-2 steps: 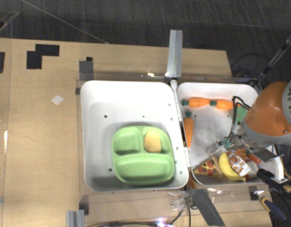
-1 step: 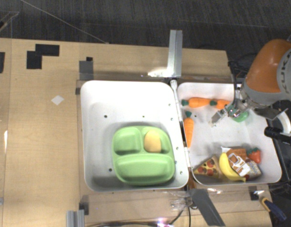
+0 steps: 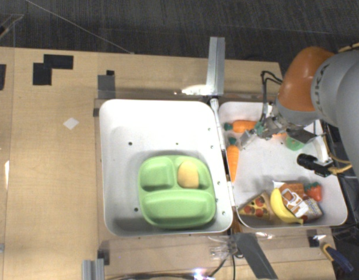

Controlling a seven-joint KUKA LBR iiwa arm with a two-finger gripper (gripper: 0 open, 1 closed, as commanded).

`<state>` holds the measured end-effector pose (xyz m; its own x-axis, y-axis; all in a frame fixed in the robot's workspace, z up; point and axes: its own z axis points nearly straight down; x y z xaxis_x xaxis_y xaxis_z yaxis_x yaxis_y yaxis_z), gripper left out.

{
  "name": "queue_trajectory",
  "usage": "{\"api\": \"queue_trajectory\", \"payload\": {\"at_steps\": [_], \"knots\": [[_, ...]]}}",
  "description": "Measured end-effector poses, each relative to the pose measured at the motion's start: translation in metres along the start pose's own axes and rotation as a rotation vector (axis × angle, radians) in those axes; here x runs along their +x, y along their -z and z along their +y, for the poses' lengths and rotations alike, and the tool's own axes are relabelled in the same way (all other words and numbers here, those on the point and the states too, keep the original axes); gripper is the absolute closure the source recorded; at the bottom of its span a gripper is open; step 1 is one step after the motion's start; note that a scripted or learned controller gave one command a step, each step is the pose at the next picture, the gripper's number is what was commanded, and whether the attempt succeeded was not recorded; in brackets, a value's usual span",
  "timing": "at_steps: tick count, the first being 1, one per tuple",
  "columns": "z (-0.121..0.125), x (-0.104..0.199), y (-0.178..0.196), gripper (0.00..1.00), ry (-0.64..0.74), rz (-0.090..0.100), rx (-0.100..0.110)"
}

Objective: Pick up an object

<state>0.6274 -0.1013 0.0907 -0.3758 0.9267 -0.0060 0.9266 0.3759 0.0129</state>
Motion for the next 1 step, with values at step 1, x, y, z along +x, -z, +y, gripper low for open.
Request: {"api": "queue_trajectory", "payload": {"at_steps": [1], "knots": [[-0.0625,-0.0376,0.0505,0.00,-0.074,0.002,0.007]]}}
